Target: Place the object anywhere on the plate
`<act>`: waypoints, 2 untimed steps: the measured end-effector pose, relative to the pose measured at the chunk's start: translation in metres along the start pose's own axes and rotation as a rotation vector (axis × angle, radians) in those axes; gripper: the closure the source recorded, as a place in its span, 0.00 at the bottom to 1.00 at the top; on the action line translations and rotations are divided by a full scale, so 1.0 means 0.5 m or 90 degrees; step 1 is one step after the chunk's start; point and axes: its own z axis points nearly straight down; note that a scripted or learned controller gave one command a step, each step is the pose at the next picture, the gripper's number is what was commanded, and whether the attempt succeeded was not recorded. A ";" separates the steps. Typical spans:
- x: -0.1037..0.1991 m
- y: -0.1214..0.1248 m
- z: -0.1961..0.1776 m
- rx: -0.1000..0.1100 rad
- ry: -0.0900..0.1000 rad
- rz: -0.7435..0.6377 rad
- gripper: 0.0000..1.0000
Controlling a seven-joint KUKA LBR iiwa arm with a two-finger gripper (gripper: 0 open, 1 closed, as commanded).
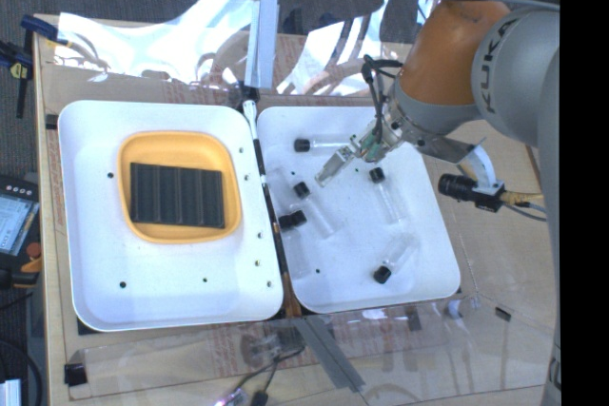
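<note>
Nearest the surface's front edge, a clear vial with a black cap [392,263] lies in the right bin [433,285] by its front right corner. Another capped vial [312,207] lies toward that bin's left wall. In the left bin [86,285], the yellow plate [176,150] carries a dark ribbed insert. Farther back, the gripper [344,159] hangs over the right bin's middle, fingers spread open, holding nothing.

The grey arm [514,43] reaches in over the right bin [419,252]. Its gripper [335,168] hangs low above that bin's upper middle.
</note>
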 end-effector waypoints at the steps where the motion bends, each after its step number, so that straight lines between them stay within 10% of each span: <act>1: 0.057 0.038 -0.005 0.002 0.002 -0.157 0.00; 2: 0.158 0.111 -0.009 0.002 0.003 -0.347 0.00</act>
